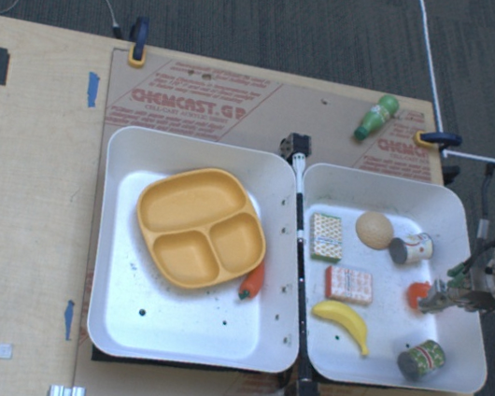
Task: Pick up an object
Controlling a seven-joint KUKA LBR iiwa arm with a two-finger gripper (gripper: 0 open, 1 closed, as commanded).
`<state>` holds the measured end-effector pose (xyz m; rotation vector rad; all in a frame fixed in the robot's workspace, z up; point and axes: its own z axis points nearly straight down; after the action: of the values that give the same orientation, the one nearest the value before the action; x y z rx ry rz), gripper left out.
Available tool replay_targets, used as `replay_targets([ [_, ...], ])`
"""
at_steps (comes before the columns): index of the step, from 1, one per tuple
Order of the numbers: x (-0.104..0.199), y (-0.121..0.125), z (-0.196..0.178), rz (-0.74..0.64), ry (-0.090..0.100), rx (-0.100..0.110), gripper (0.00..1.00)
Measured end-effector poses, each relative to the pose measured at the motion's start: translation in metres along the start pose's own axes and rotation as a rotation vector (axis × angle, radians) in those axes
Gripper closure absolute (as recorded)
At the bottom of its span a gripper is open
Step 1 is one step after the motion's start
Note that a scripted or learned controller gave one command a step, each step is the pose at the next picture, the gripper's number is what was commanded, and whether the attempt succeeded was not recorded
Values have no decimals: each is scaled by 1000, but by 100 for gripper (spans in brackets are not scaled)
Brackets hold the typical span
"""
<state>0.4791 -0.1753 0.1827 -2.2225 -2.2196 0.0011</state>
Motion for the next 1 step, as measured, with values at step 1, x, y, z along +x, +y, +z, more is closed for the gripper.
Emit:
replay_targets([
  [1,67,42,-1,-3,0,-3,100],
])
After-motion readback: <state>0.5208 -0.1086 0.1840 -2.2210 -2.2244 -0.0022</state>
